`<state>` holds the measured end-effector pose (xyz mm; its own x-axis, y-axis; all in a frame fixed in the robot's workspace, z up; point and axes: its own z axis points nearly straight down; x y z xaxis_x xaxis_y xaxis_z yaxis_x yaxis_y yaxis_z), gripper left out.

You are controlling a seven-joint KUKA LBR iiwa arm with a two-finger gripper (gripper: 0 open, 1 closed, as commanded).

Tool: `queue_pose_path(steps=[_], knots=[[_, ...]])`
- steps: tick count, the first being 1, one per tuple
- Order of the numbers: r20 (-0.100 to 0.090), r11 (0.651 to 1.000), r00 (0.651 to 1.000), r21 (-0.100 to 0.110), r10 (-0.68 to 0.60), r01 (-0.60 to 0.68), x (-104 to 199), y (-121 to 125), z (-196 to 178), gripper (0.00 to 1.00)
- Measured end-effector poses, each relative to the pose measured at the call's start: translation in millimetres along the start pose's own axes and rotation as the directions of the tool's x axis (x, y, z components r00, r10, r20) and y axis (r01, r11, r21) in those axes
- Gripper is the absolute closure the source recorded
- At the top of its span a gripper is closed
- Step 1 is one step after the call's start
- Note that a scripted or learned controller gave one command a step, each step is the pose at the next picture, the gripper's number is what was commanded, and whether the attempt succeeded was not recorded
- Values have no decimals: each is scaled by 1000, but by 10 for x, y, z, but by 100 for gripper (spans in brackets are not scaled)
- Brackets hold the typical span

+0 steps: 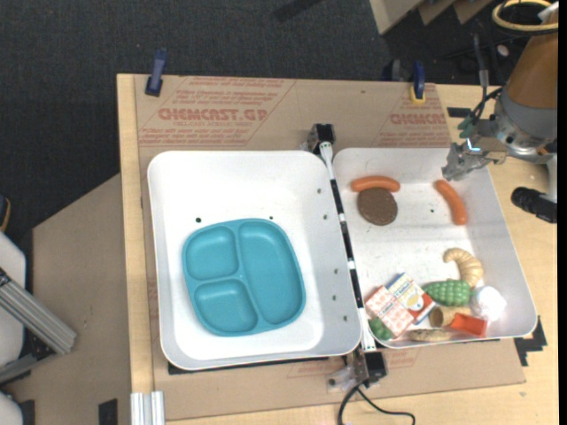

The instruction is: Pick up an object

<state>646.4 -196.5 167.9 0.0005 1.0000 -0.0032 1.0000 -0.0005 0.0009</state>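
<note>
The right bin [496,237] holds play food. An orange sausage [376,184] lies near its far edge, with a round brown patty [378,207] just below it. A second orange sausage [451,202] lies slanted toward the far right. At the near end sit a tan croissant [464,264], a green knobbly toy [448,292], a small red-and-white carton [400,305], a white ball [488,303] and an orange piece [468,325]. My gripper [462,161] hangs over the bin's far right corner, just above the slanted sausage and apart from it, holding nothing that I can see.
The left bin [168,184] holds a teal divided plate [243,275]. A black hinge strip [341,228] runs between the bins. The arm's orange band [539,78] rises at the right edge. Clamps [157,71] hold the cardboard base at the back.
</note>
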Motion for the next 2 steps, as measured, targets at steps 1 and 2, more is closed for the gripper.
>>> queue_pose_path(steps=[1,2], knots=[[-6,1000,1000,11,7,-7,-96,-1268,135,100],[2,1000,1000,-11,-3,3,-232,-625,-542,100]])
